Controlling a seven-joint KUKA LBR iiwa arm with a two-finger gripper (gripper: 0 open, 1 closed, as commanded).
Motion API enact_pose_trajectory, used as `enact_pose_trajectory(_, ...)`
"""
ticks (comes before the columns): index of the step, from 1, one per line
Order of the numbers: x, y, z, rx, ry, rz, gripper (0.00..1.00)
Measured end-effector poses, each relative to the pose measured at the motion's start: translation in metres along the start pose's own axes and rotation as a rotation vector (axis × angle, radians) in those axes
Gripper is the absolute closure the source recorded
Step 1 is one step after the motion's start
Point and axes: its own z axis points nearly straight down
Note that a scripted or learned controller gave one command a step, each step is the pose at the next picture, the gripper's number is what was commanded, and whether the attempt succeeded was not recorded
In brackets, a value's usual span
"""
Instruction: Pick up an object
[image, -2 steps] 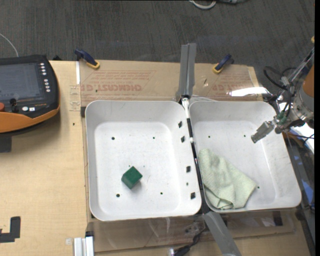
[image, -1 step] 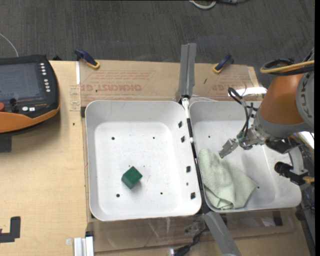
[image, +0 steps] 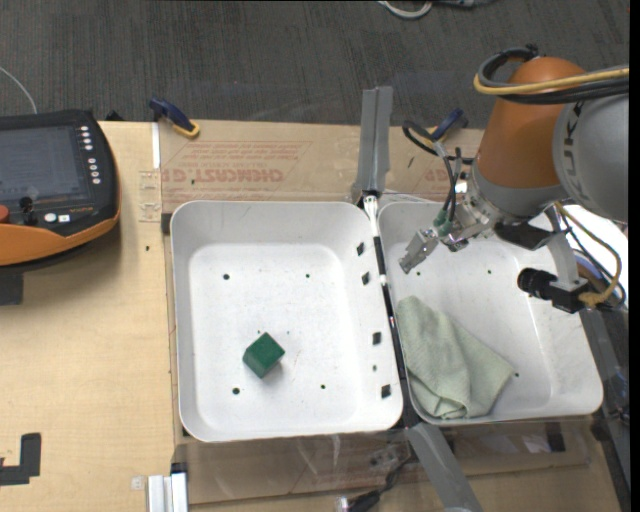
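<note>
A dark grey carpeted floor (image: 220, 50) runs along the far side of the scene. Nearer stands a light wooden bench (image: 80, 340), its surface pale and evenly lit. On its far part lies a sheet of brown cardboard (image: 250, 165) with reversed red lettering, held by a blue-and-yellow clamp (image: 172, 115) at its far left corner. At the left edge rests a black and orange control pendant (image: 50, 185), screen up.

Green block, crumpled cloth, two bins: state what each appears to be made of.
Green block: likely foam or painted wood; matte, sharp-edged. Cloth: soft pale-green woven fabric, judging by folds and limp drape. Left bin and right bin: probably moulded white plastic, smooth with rounded rims.
</note>
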Motion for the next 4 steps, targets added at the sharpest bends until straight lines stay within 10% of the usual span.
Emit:
enact_pose_trajectory(1, -0.001, 0.0, -0.008, 0.001, -0.001, 0.0, 1.0)
enact_pose_trajectory(2, 0.063, 0.021, -0.036, 0.002, 0.0, 0.305, 1.0)
enact_pose_trajectory(3, 0.133, -0.042, -0.03, 0.004, 0.0, 0.274, 1.0)
enact_pose_trajectory(4, 0.124, -0.08, 0.002, 0.007, 0.0, 0.581, 1.0)
